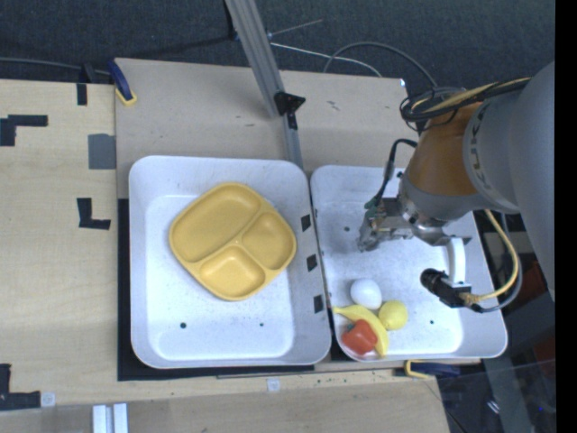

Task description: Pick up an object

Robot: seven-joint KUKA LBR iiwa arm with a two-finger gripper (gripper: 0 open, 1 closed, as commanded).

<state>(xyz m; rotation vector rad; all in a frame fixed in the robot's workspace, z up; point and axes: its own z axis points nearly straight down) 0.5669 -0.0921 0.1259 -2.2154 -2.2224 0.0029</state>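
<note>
The wooden surface (54, 269) spans the view, carrying two shallow white bins side by side. The left bin (153, 332) holds a yellow divided plate (233, 240) with three compartments, lying flat and turned at an angle, near the bin's middle and upper part. The right bin (469, 332) sits against the left one, their rims touching along the centre.

The grey arm (514, 133) comes in from the right, its orange band (437, 161) above the wrist, and reaches down over the upper part of the right bin. Black and yellow cables loop around the wrist. The claw (370, 239) points down close to the bin floor near the bin's upper left; whether its fingers stand wide or narrow I cannot tell, and nothing shows between them.

A thin metal pole (257, 48) slants across the top of the surface toward the junction of the bins.

The small objects cluster in the lower left corner of the right bin, apart from the claw: a white ball (365, 292), a small yellow ball (393, 314) just beside it, a yellow banana-shaped piece (361, 314), and a red-orange piece (361, 336) touching the banana shape.
</note>
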